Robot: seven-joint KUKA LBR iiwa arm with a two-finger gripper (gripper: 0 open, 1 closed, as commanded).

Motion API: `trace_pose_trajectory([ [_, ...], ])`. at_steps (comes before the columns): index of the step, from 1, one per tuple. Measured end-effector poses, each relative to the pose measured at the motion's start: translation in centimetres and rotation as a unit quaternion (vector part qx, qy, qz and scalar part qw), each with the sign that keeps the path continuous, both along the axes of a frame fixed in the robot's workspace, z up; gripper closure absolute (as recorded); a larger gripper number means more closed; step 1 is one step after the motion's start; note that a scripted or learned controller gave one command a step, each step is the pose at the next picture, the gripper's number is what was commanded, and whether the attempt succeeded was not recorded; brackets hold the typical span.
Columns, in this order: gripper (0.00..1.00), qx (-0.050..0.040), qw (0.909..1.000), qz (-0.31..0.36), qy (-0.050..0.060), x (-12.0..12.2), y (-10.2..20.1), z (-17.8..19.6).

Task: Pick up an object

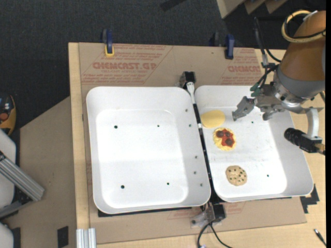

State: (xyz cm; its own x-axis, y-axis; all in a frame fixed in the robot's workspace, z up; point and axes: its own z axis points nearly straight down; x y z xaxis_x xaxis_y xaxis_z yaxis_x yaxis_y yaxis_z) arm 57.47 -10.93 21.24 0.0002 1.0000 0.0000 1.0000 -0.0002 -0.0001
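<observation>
Three small food-like items in right bin [289, 182], none lifted yet: pale yellow round piece [212, 119] near the bin's left wall, red-topped round piece [225, 138] just below it, speckled cookie-like disc [236, 175] lower still, apart from the other two. End effector [256, 107] over the upper part of right bin, fingers spread, nothing between them, left finger [241, 109] close to the yellow piece but apparently not touching. Task judged barely started: approach made, no grasp, no lift; closing on an item and raising it all left to do. Yellow piece likely the nearest candidate. Count: two white bins on worktop [77, 138], left bin [98, 138] holding no items; three pickable items, one arm, two blue clamps [108, 37] at the worktop's far edge.
</observation>
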Motion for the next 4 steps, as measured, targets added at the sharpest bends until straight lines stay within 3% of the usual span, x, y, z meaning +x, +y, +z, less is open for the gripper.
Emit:
trace_pose_trajectory([
  [1,0.00,0.0014,1.0000,0.000,0.006,0.8,0.3,-12.1],
  [2,0.00,-0.0001,1.0000,0.001,-0.001,2.9,1.8,-12.8],
  [3,0.00,-0.0006,1.0000,0.001,-0.002,6.4,1.7,-12.7],
  [4,0.00,-0.0005,1.0000,0.001,-0.002,7.9,1.1,-12.7],
])
